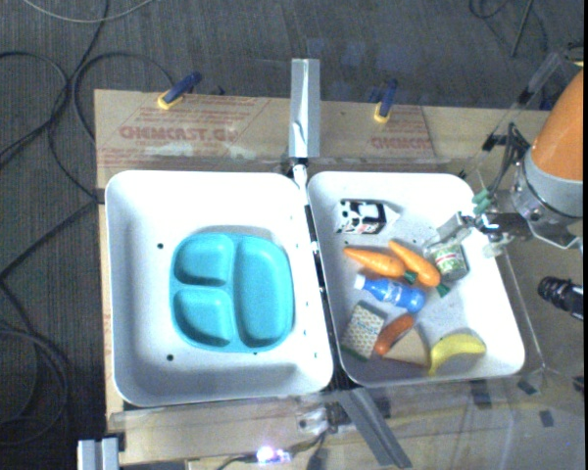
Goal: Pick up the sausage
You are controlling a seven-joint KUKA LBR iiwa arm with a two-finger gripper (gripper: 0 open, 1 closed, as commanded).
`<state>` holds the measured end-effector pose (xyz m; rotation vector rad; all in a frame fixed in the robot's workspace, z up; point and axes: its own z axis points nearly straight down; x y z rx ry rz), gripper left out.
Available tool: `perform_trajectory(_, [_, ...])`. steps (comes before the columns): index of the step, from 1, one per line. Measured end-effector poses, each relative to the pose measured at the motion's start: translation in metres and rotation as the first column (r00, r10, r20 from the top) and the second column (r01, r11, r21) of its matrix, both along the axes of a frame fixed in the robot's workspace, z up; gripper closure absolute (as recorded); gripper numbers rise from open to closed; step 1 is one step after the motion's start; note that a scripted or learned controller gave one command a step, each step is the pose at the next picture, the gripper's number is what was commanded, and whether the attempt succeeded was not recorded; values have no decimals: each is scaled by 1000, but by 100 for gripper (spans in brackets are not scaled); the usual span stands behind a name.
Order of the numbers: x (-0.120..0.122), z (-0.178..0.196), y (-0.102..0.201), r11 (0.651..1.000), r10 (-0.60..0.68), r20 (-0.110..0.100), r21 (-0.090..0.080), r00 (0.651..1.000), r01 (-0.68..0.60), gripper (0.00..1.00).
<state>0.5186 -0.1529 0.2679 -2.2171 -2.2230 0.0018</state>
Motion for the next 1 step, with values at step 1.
perform_trajectory(1, [-36, -139, 49, 995, 99, -2, 2, 995, -99, 0])
